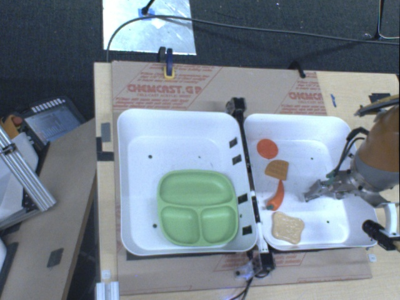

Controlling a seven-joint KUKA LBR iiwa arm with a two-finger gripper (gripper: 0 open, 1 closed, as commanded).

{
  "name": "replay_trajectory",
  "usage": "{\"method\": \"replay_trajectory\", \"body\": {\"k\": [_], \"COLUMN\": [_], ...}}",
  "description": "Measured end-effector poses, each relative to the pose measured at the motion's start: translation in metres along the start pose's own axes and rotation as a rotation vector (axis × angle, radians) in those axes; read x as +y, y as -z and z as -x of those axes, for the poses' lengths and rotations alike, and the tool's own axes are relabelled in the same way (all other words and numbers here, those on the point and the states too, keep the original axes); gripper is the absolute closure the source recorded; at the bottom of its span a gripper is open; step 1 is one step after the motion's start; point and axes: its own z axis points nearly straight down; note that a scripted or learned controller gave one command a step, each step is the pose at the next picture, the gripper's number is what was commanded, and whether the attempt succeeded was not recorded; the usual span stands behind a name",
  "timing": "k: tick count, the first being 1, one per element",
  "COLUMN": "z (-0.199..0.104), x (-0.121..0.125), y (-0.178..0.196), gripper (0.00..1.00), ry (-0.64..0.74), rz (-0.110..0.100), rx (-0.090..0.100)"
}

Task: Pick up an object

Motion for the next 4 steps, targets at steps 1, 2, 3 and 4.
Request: {"method": "replay_trajectory", "body": {"k": [1,2,3,4], "z": [0.001,-0.003,-0.001,-0.004], "x": [0.002,0.007,0.011,0.008], "y": [0.014,0.058,0.102,0.148], "gripper": [1.00,1.00,1.00,1.00], "ry": [0.001,0.003,0.003,0.004], "rz": [0.006,0.009,0.009,0.009], "rx": [-0.003,-0.003,-0.003,-0.003]}}
